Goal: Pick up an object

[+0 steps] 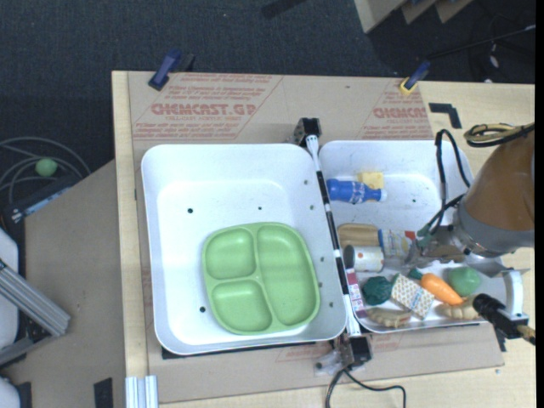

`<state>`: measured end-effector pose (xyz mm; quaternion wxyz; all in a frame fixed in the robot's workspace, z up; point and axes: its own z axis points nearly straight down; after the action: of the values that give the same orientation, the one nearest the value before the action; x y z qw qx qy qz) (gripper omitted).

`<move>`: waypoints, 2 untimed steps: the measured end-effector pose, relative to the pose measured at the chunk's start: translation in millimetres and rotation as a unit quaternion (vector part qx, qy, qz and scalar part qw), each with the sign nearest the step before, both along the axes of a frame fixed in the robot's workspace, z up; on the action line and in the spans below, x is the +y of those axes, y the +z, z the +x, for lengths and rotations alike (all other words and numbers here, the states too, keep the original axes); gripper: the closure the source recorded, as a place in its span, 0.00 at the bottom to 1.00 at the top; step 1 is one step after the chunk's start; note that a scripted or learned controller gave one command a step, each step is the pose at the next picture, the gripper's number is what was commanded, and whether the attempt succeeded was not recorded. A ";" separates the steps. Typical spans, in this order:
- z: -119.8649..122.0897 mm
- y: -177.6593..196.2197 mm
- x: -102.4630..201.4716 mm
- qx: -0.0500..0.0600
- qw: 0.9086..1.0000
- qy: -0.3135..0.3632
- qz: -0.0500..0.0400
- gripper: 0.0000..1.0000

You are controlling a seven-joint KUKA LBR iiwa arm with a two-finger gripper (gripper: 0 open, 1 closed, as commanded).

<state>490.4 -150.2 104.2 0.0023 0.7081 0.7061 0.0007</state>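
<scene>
Reaching in from three o'clock, the arm (501, 194) hung low over the right bin (399, 153), and we judged the step in hand to be the approach to a grasp, with nothing yet lifted. The hand (438, 249) sat at the end of the wrist, down among the clutter in the bin's five o'clock half, but whether it was spread or pressed together we could not tell; the wrist and cables hid too much.

The candidates lay crowded together. An orange carrot (442, 288) lay just at six o'clock of the hand, with a green round thing (465, 278) beside it at three o'clock. A checkered block (410, 294) touched the carrot's nine o'clock end, and a dark green lump (376, 291) sat further toward nine o'clock. Toward twelve o'clock, well apart from the pile, a blue bottle (353, 191) lay on its side next to a small yellow piece (371, 179).

The left bin (170, 228) held a green divided plate (259, 276), which we took to have no part in this step.

We judged the carrot the likeliest target, being nearest the hand. The next move would call for a short descent with the fingers set across the carrot's narrow width, and care that the neighbouring block and green round thing were not caught or pushed aside.
</scene>
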 end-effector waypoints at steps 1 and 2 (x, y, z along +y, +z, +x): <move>-0.1 -0.1 0.0 0.000 1.000 0.000 0.000 0.00; 30.6 -19.6 12.3 0.001 1.000 0.001 0.000 0.00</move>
<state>521.0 -138.0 84.6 0.0017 0.7073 0.7070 0.0001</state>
